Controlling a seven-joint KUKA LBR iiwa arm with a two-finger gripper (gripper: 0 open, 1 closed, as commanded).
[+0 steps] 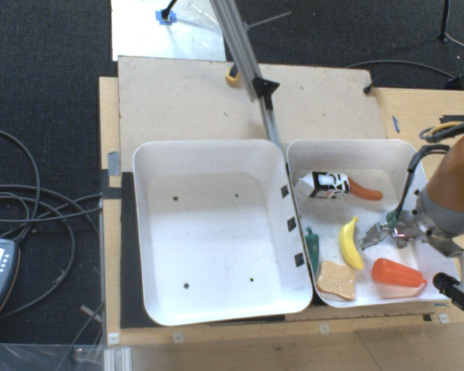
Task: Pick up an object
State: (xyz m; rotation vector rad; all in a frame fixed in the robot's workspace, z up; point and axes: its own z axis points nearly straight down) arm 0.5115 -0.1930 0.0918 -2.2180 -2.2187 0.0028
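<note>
End effector (373, 236) sits low in the right bin (398, 151), arm coming in from 3 o'clock; its metal tips spread apart, released, nothing between them. Nearest pickable thing is the banana (350, 243), just beside the tips at their 9 o'clock, maybe touching, can't tell. Banana's long axis runs roughly 12 to 6, slightly tilted, so the fingers would need to straddle it across the short way. The orange-red piece on a pale slab (397, 276) lies at 5 o'clock from the tips, near. Bread slice (337, 280) at 7 o'clock, close to the banana's lower end. Green item (312, 247) hugs the divider wall beyond the banana, tight against the edge, poor room there. Cow-print carton (329, 185) and the orange carrot-like stick (365, 191) lie at 11 to 12 o'clock, near the far wall. Left bin (209, 151) well apart at 9 o'clock. Judgement: banana is the easiest target, a short shift toward 9 o'clock, with open floor at 12 o'clock from the tips.
</note>
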